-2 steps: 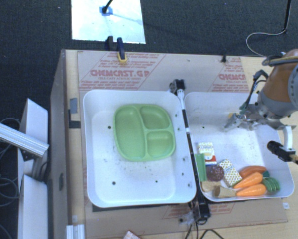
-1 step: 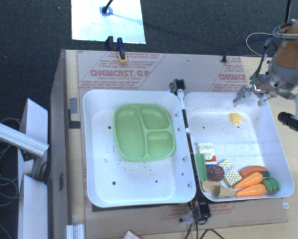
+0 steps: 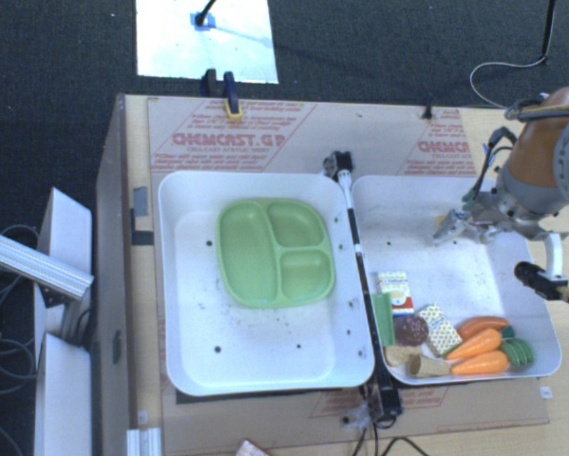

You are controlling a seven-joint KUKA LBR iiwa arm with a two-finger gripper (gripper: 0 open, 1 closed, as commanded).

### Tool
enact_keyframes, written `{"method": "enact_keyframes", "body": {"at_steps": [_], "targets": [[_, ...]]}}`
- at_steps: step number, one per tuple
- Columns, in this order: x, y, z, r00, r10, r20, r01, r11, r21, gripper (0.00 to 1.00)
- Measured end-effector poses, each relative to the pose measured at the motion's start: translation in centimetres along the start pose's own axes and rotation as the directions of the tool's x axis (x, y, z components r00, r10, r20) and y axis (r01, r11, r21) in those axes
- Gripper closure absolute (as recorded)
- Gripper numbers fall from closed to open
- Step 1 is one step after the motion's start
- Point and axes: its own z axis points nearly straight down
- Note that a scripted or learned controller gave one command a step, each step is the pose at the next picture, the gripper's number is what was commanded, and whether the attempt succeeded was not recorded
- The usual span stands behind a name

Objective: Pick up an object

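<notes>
While the grey arm with its orange band reaches in at the right edge, its pincer (image 3: pixel 452 224) hangs over the upper part of the right-hand shallow white bin (image 3: pixel 512 278) (open or shut, I cannot tell). Toy carrots (image 3: pixel 479 345) cluster at that bin's lower edge.

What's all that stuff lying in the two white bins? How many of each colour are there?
Green: 3, the divided plate in the left bin, a flat green piece and a small ridged piece
Orange: 2 carrots
Dark brown: 1 round piece
Patterned or printed: 2, a small carton and a checked block
Tan: 1 piece
Total: 9
</notes>
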Motion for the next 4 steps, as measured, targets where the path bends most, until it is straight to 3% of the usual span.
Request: {"method": "enact_keyframes", "body": {"at_steps": [1, 2, 3, 4], "targets": [[0.0, 4.3, -3.4, 1.0, -0.002, 0.001, 0.002, 1.0, -0.005, 0.0], [0.0, 0.1, 0.0, 1.0, 0.001, 0.0, -0.001, 1.0, 0.0, 0.0], [0.1, -7.9, -3.4, 1.0, 0.002, 0.0, -0.002, 1.0, -0.001, 0.0], [0.0, -14.0, 0.0, 1.0, 0.002, -0.001, -0.002, 1.0, 0.0, 0.0]]}}
